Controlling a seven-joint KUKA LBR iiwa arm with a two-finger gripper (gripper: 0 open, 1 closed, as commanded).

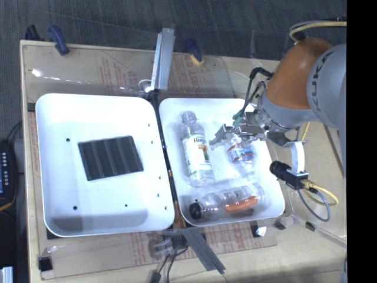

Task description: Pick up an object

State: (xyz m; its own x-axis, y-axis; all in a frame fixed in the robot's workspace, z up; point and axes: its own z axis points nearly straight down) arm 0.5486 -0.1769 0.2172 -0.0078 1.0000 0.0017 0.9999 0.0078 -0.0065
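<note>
Gripper [231,135] above right bin [171,158], bottles [196,152] beside.

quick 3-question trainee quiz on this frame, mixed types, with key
1. True or false: the dark ribbed pad lies in the left bin.
2. Which bin is the gripper over? A) left B) right
3. Fill in: the bottle with the black cap lies along the right bin's ____ edge.

Key: 1 true. 2 B; it hangs over the right bin, near the upright-label bottle and a small clear bottle. 3 near (bottom).
</note>
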